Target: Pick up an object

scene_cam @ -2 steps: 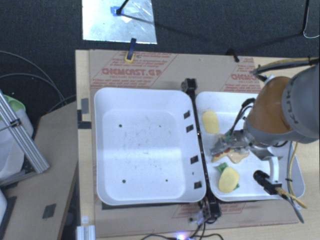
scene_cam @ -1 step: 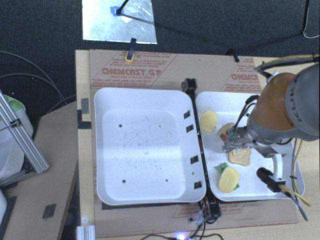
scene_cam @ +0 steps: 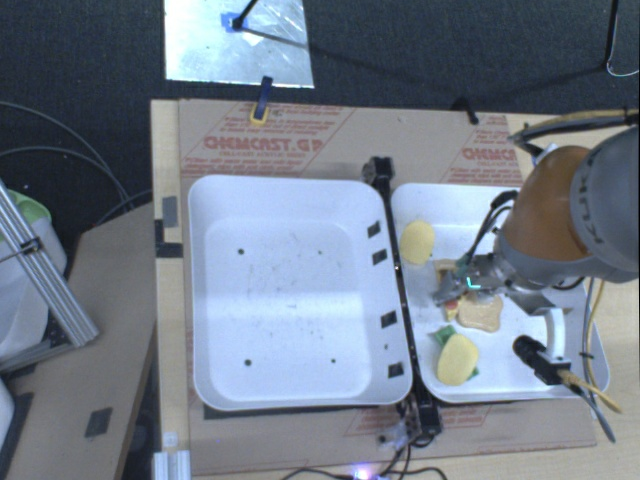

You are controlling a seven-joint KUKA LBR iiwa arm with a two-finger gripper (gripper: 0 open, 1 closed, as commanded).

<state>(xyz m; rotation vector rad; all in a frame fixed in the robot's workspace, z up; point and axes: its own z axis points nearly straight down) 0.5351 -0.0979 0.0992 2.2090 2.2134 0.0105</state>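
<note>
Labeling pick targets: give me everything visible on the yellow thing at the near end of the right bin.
The yellow object is a rounded, smooth, plastic-looking lump, possibly toy fruit, with a green piece at its upper left edge. It lies in the right bin near the front wall, just below a tan flat piece. The claw is apart from it.

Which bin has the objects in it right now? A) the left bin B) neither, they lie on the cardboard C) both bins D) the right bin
D: the yellow round object, the tan flat piece and the yellow-and-green object all lie in the right bin, where the gripper is reaching in; the left bin shows just its white floor.
</note>
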